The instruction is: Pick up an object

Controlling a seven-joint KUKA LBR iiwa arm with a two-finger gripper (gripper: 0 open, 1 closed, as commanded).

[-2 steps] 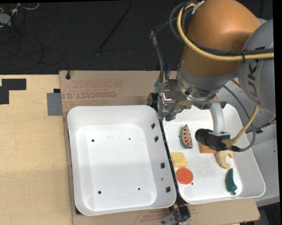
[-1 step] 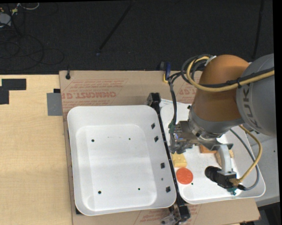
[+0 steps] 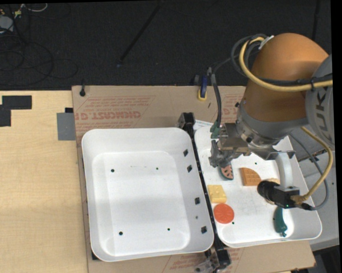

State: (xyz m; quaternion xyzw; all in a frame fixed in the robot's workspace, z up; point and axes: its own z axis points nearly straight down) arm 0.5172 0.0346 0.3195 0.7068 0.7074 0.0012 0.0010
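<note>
The right bin holds five small things. A flat yellow square lies just beside a round orange-red disc. A tan wedge lies near a small speckled brown piece. A slim teal tool lies near the bin's front right corner.

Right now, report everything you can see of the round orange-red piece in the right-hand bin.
The orange-red disc is round, flat and evenly coloured, matte, likely plastic or foam. It lies flat on the floor of the right bin, near its left wall. A yellow block sits just behind it; whether they touch is unclear. Nothing covers it, and the gripper is apart from it.
</note>
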